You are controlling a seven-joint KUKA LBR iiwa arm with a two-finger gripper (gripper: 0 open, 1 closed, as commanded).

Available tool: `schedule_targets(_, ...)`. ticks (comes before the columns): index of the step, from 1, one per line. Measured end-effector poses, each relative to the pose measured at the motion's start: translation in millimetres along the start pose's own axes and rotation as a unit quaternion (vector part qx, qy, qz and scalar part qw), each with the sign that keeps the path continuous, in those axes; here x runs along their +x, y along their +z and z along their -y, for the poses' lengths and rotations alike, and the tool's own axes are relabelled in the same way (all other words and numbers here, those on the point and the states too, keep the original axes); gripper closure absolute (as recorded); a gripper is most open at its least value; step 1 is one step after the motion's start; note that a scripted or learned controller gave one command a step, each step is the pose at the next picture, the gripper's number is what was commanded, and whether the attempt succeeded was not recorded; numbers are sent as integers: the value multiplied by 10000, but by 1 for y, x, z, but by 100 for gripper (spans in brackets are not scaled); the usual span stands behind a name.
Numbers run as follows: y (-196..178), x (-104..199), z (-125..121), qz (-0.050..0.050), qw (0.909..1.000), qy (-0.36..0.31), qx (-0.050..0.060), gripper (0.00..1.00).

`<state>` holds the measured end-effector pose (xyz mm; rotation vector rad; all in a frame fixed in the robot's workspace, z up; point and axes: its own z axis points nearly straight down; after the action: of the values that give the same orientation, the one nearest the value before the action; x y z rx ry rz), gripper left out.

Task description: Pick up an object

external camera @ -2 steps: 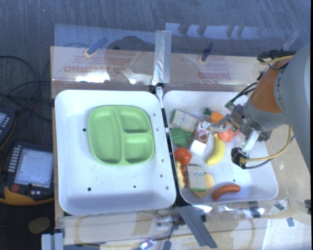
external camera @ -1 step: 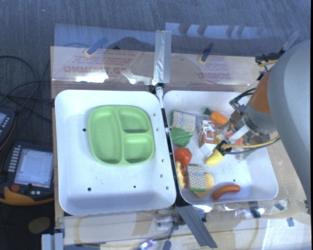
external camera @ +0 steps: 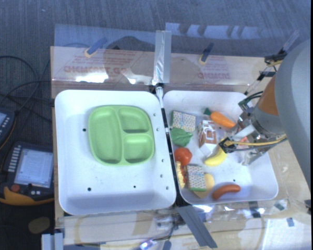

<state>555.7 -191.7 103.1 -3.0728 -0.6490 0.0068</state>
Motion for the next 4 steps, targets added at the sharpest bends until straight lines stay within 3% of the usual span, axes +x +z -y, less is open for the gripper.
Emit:
schedule_targets(1,7,67,16,11,9953,967,-12,0)
schedule_targets(2,-2,66,17,43,9956,937,-18,100)
schedule_targets(3,-80,131,67,-5,9949,1009,6,100)
schedule_targets(4,-79,120,77,5,9946,1040,6,100)
